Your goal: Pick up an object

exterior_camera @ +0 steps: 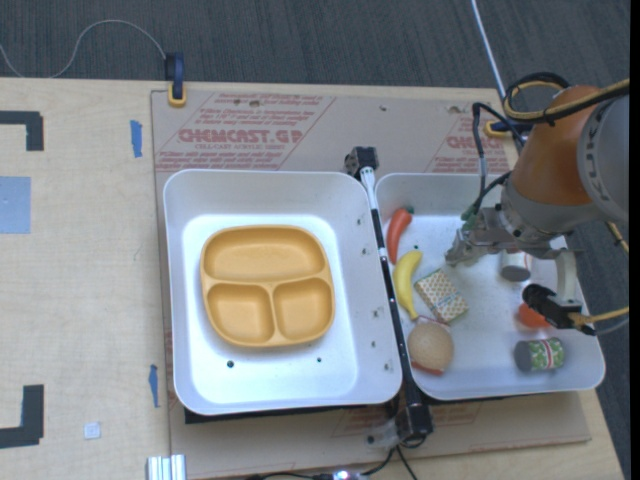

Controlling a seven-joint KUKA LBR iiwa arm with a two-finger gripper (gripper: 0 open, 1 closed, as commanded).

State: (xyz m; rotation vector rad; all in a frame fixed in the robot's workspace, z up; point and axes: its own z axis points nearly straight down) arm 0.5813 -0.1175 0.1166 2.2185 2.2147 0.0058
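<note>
Reach step — my gripper [478, 243] hangs over the right bin [590, 373] near the banana [405, 280], jaws' state unclear — next: descend onto one object.

Right bin [590, 373] crowded: banana [405, 281], sponge [441, 296], ball [431, 348], can [540, 354]

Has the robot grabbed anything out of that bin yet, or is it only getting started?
Nothing looks picked up yet. The banana, carrot, waffle-patterned block, round peach-coloured ball and small can all lie in the right bin. In hand: the arm's gripper hangs over that bin, near the block. Left: closing on one item and lifting it.
</note>
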